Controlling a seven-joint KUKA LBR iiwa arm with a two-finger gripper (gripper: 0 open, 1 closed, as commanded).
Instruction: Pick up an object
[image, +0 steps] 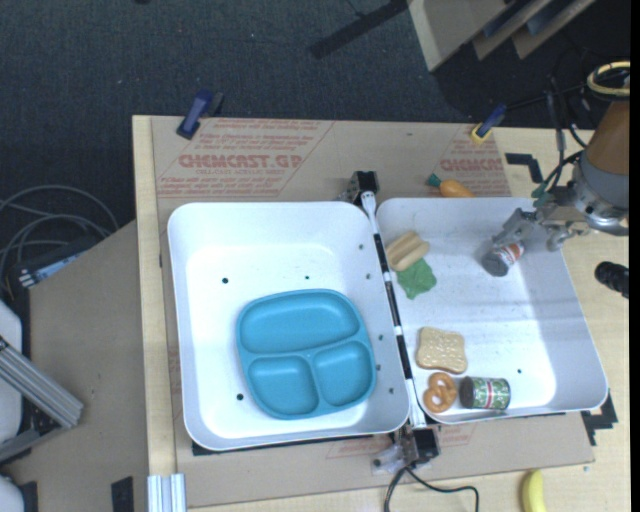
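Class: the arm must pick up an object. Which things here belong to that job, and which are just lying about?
Job: gripper, cracker, pretzel, can, bread roll, green piece.

Lying about: blue tray, carrot, banana, blue clamp.

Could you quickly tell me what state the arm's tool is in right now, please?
Tool: it hangs over the far part of the right bin, apart from the food items; open or closed cannot be told.

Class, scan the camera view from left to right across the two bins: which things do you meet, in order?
Blue divided plate → green toy piece → small can → gripper.
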